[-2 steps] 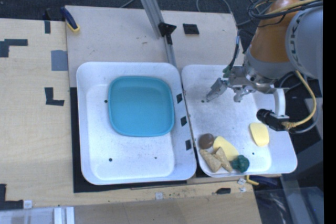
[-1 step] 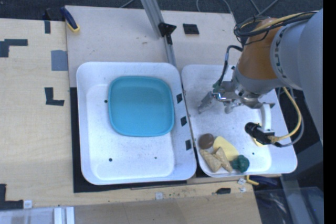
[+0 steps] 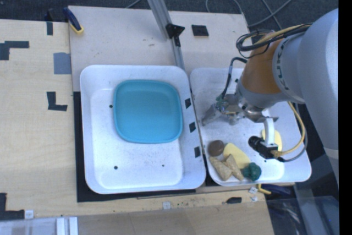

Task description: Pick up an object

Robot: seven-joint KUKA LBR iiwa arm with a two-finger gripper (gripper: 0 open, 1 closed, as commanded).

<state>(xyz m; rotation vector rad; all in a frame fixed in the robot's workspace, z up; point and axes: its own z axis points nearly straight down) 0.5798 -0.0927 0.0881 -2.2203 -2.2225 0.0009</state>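
Observation:
In the right bin [image 3: 286,173] several small objects lie bunched at the near edge: a brown round piece [image 3: 216,147], a yellow piece [image 3: 235,152], tan blocks [image 3: 225,167] and a dark green lump [image 3: 253,171]. Another yellow object [image 3: 273,139] lies further right, partly behind a black cable fitting. My gripper [image 3: 211,115] sits low over the left part of the right bin, near the divider, a short way above the brown piece. Nothing shows in its grip.
The left bin [image 3: 93,135] holds a teal square plate [image 3: 147,110]. A metal pole [image 3: 159,3] slants up from between the bins. The grey arm with its orange band [image 3: 258,77] and cables covers the right bin's far right side.

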